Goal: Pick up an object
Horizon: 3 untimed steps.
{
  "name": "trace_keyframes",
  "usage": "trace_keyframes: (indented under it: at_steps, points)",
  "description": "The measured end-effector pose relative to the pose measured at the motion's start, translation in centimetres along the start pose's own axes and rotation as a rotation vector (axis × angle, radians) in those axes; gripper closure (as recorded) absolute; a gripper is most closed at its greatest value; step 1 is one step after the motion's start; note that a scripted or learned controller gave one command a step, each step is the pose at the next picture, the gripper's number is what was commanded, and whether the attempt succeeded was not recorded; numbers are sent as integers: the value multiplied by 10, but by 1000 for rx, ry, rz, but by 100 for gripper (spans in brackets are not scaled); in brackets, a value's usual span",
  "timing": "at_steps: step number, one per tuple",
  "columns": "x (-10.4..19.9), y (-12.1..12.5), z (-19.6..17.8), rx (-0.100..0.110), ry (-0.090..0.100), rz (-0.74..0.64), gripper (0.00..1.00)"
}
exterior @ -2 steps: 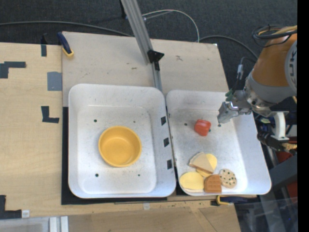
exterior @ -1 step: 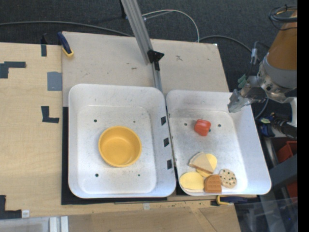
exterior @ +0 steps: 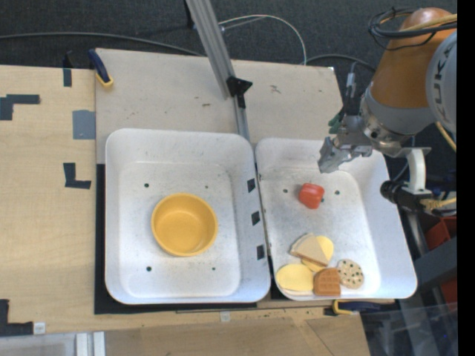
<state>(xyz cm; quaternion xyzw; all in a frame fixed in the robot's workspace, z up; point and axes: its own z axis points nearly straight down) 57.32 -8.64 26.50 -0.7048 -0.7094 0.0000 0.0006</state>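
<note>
Your gripper point(exterior: 332, 159) hangs just above the red tomato-looking thing point(exterior: 311, 194), probably lining up, can't tell its grasp state.

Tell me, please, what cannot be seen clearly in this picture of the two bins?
- The tool: small and dark in the camera view, so its finger state is unreadable.
- The yellow disc: partly covered by the wedge-shaped piece and the brown piece.
- The arm: cut off by the right and top edges.
- The speckled cookie: too small to make out details.
</note>
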Motion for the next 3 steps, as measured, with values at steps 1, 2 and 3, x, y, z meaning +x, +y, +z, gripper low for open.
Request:
trace_keyframes:
  at_steps: [1, 2, 3]
  points:
    - [49, -4, -1, 1, 1, 0, 100]
    - [107, -9, 1, 2, 1, -2, 100]
    - [151, -8, 7, 2, 0, 1, 100]
